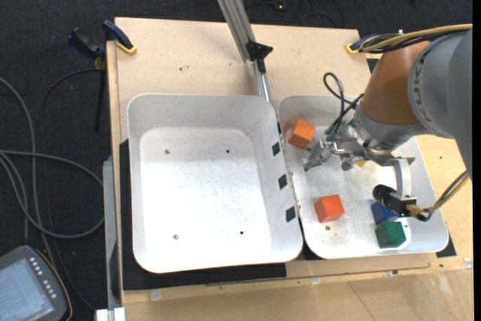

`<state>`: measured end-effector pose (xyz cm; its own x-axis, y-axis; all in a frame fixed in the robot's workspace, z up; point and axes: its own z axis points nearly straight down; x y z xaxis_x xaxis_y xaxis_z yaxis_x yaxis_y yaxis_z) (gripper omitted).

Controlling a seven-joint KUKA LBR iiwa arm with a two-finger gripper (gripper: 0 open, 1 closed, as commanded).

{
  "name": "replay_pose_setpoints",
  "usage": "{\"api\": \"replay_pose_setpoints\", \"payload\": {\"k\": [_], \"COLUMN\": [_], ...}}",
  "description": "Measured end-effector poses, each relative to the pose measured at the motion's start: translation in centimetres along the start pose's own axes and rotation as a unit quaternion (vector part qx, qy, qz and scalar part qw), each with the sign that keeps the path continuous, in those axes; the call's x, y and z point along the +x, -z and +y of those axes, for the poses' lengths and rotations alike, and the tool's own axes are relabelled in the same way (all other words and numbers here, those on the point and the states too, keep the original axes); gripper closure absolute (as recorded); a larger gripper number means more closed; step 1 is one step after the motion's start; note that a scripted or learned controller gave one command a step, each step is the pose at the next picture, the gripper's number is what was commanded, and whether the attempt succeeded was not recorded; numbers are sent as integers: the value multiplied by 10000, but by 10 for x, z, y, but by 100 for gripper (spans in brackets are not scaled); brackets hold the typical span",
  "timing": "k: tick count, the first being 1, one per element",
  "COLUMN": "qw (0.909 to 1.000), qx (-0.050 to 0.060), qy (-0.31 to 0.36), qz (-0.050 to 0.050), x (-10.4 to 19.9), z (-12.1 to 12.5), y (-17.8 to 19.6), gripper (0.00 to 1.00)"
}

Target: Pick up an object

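My gripper [322, 152] hangs low over the right bin [428, 184], near its upper left part, at the end of the grey arm with the orange band. An orange block [302, 134] lies just up and left of the gripper, close to it but apart. A red-orange block [328, 207] sits below the gripper on the bin floor. A blue block [379, 213] and a green block [391, 234] lie together in the bin's lower right corner. Nothing shows held in the gripper.
The left bin [139, 162] stands beside the right one, and their walls meet at a ridge with black clips [283, 180]. A slanted metal pole [229, 0] comes down to the bins' top junction. Clamps sit at the bench's back corners.
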<state>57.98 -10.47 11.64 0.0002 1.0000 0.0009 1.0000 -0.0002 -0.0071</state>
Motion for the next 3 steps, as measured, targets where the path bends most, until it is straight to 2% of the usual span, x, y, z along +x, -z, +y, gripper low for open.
{"api": "replay_pose_setpoints", "payload": {"k": [1,2,3], "qw": [10000,10000,10000], "qx": [-23,-40,-67], "qy": [-2,-4,6], "qz": [-4,-6,-12], "x": [0,0,-5], "z": [0,1,5], "y": [-23,-11,51], "gripper": [0,100,100]}}
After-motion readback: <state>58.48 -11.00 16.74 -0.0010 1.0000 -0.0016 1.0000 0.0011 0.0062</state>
